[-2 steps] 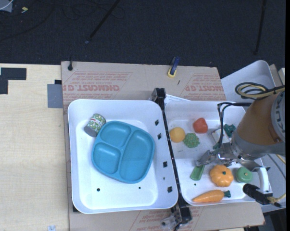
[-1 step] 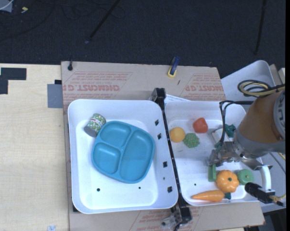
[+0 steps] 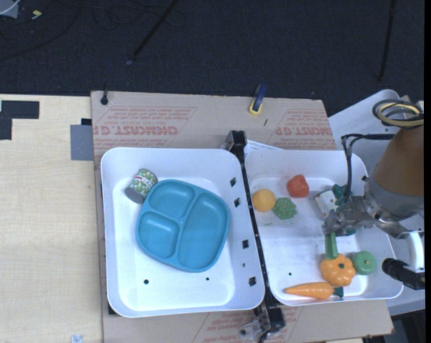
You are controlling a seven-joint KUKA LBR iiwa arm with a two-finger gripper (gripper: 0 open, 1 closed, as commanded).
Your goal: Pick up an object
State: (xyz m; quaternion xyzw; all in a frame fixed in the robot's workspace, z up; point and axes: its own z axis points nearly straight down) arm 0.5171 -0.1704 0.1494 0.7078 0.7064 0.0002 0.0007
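Seen from above at a slant, two shallow white bins sit side by side on a counter [image 3: 43, 249] of pale wood. The grey arm with its orange band [image 3: 408, 164] reaches in from three o'clock, and its claw [image 3: 342, 216] hangs low over the right-hand white bin [image 3: 294, 263], toward that bin's right side. The claw's metal parts are small and tangled with cables; whether it is open or closed cannot be told, and nothing can be made out in its grip. The nearest candidate is a small orange plastic pumpkin [image 3: 337, 269], lying at about six o'clock from the claw, close below it. Just beside the pumpkin at three o'clock is a round green toy [image 3: 364, 262]. An orange plastic carrot [image 3: 309, 289] lies near the bin's lower rim, its long axis running nine to three o'clock. At nine o'clock from the claw, farther off, sit a green broccoli-like toy [image 3: 285, 209], a yellow round fruit [image 3: 263, 200] and a red toy fruit [image 3: 297, 186]. The left-hand white bin [image 3: 122, 277] carries a blue divided plastic plate [image 3: 183, 224] and a small tilted can [image 3: 141, 185].
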